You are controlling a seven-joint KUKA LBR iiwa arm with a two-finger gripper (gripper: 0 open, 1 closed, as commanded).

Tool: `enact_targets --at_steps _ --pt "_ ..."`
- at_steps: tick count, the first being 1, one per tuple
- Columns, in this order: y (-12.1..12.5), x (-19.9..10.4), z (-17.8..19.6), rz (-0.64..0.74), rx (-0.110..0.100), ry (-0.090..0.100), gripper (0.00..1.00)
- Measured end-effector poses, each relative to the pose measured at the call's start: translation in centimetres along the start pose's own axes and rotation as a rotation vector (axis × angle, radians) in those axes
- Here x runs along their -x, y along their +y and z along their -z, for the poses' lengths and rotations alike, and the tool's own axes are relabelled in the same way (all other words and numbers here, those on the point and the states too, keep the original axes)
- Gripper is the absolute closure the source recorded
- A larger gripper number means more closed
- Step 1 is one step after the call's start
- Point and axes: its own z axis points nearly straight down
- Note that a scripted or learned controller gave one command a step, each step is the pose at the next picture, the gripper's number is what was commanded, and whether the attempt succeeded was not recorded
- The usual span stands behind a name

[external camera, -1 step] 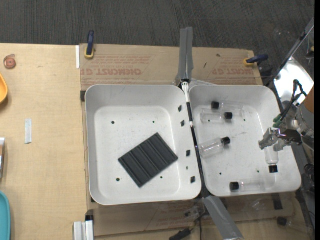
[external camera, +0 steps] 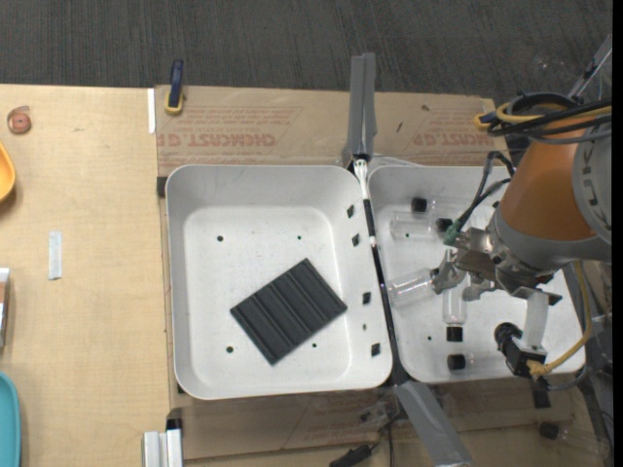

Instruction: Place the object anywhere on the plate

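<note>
Dark carpet runs across the top of the frame, above a pale wooden table point(external camera: 83, 261) carrying two shallow white bins. You have the dark grey ribbed rectangular plate point(external camera: 289, 310) lying tilted in the left bin point(external camera: 185, 261), at lower centre of the frame. Your gripper point(external camera: 458, 280) hangs over the right bin point(external camera: 419, 358), right of centre, among clear plastic tube-like pieces point(external camera: 407, 288); whether it grips anything I cannot tell, as glare and clutter mask it. Which piece is your object is unclear too. Confirm a firm hold first, lift clear of the divider wall point(external camera: 375, 251), then travel left and lower squarely over the plate's middle.
</note>
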Motion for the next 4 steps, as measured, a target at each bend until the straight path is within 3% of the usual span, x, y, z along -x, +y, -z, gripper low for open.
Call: enact_targets --at_steps 2,3,4 --pt "4.6 -16.0 0.1 0.382 0.001 -0.002 1.00" --pt "1.0 -11.4 8.7 0.359 0.002 -0.002 1.00" --pt "-1.5 -16.8 2.3 0.543 -0.001 -0.002 1.00"
